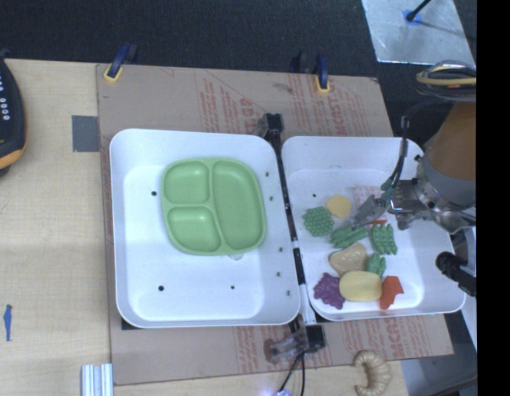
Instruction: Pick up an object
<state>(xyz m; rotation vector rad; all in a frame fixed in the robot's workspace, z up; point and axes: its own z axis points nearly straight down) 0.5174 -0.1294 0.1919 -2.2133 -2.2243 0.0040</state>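
1. The gripper [372, 211] hangs low over the right bin [321, 151], its fingers spread apart with nothing between them.
2. Its tips sit just above the green bean pod [349, 235], near the small yellow piece [339, 206].
3. Toy foods crowd the bin: broccoli [318, 220], potato [347, 259], lemon [360, 286], purple grapes [328, 289], red piece [390, 291].
4. The left bin [139, 295] carries a green divided plate [214, 205].

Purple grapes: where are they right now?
In the camera view, the purple grapes lie in the right bin, at its near-left corner, just left of the yellow lemon.
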